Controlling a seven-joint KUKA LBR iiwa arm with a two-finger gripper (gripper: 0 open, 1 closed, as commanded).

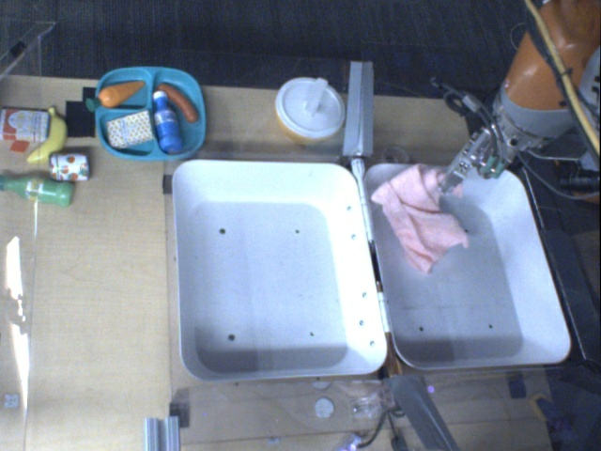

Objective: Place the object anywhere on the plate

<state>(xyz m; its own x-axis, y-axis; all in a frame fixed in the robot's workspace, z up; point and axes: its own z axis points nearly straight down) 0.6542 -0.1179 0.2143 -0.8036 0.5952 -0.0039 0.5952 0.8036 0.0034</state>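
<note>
No writing could be read on anything; the small carton (23, 126) at the far left edge of the desk (94, 280) carried red and white print too small to make out, and the little can (69, 166) beside it had a spotted label.

The hand (451, 182) reached in from the right and sat low over the upper part of the right bin (526, 336), its tip touching the upper right corner of the pink cloth (421, 216). Whether it was apart or together could not be told, nor whether any cloth lay between its tips.

The pink cloth lay crumpled in the upper left part of the right bin, close to the wall shared with the left bin (272, 271).

The desk was pale wood, with dark carpet-like floor (282, 12) beyond its far edge. Behind the left bin stood a blue divided plate (194, 111) holding toy food and a small blue bottle (167, 123). A round white-lidded tub (311, 108) stood near the top of the gap between the bins. A yellow banana (50, 136) and a green bottle (39, 190) lay near the carton.
</note>
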